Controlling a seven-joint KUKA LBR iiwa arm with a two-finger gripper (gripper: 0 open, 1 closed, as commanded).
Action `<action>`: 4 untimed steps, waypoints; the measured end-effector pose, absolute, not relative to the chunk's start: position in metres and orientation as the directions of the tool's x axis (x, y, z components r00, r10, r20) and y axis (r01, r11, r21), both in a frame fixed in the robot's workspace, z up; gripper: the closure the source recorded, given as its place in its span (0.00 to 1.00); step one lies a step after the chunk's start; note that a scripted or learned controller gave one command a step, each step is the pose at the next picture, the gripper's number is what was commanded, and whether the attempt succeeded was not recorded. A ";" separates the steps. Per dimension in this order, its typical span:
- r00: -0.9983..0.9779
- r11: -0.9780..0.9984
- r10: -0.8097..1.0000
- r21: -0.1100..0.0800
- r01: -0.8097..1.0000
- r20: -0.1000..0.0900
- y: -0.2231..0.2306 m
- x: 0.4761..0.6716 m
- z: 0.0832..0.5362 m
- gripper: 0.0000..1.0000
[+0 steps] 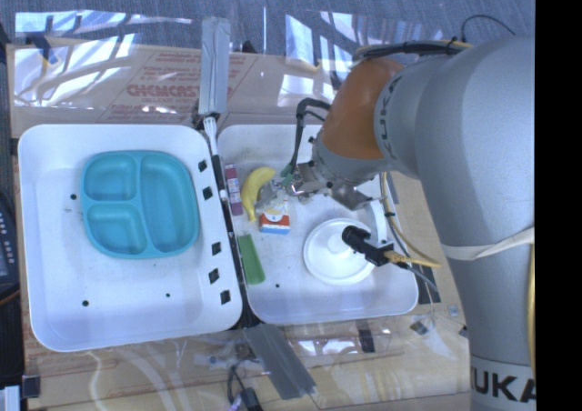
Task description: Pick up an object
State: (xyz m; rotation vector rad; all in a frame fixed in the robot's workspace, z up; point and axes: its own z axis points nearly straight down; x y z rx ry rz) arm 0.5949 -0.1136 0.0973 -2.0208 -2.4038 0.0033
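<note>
The right bin [273,295] holds a yellow banana [256,187], a small white, orange and blue carton [275,221], a green bar [250,259], a dark red stick [233,189] along the left wall, and a white round lid [335,255]. My gripper [293,184] hangs low over the bin, just right of the banana and above the carton. Nothing can be seen between its fingers.
The left bin [55,309] carries a teal divided plate [140,202]. A grey divider with black clips [215,218] runs between the bins. Cardboard [136,82] lies behind them. The big grey arm [455,155] covers the right bin's right side.
</note>
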 end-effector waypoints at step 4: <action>-0.116 0.116 0.993 -0.005 0.993 0.001 -0.114 0.596 0.101 1.00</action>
